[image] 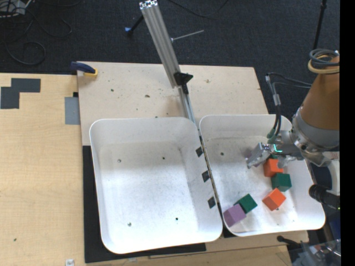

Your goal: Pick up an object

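Nearest you, a small purple cube (pixel 234 214) lies by the front wall of the right-hand shallow white bin (pixel 310 221), with a dark green cube (pixel 247 203) touching it just behind. Further right you see an orange-red cube (pixel 274 199), another dark green cube (pixel 282 181) behind it, and an orange block (pixel 271 167) partly under the arm's two-finger gripper (pixel 262 157). You cannot tell from this angle how its pincer stands, nor whether it grips anything. Beside it sits the left-hand white bin (pixel 111 132), and a slanted aluminium rail (pixel 163 46) rises behind both.
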Available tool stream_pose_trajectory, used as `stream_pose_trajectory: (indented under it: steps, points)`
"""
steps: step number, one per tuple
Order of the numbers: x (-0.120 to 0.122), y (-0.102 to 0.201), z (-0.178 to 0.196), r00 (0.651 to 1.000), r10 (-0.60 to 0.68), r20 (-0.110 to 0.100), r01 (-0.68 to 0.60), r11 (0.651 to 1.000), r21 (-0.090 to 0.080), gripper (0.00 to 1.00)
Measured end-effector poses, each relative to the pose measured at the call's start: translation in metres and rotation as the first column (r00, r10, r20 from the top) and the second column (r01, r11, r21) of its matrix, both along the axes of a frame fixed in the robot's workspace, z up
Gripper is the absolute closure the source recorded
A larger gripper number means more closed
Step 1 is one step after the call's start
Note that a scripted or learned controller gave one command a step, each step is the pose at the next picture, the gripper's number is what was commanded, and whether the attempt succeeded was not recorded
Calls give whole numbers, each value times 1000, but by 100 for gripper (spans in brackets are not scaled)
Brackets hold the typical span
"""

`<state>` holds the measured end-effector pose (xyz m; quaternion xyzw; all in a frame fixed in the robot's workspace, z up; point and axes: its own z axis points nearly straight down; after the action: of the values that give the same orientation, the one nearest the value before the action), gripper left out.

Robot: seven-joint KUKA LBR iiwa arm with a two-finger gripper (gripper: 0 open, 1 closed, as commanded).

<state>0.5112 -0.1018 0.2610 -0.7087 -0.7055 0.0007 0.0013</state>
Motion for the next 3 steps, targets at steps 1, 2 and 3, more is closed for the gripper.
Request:
stream_pose_trajectory:
  steps: [1,2,3]
  points:
    - [-8,1,-47,1000,4,-5,-4,1000,1,0]
    - [-9,3,-91,1000,3,-6,-3,1000,1,0]
    - [-2,5,-150,1000,2,-7,-2,1000,2,0]
